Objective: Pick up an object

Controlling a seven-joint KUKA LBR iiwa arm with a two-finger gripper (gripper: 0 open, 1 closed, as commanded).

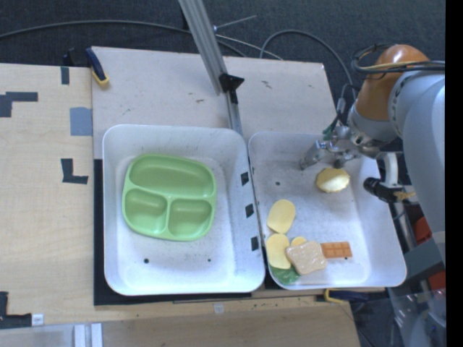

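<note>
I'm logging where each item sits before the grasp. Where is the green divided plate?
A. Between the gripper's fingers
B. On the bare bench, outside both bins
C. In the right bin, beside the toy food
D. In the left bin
D: the green divided plate lies flat inside the left bin, while the toy food pieces sit in the right bin where the gripper is.

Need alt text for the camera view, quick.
The gripper hangs over the right white bin, just above a pale yellow round food piece. Flat toy foods cluster by that bin's near-left corner; the left white bin holds a green divided plate.
</note>
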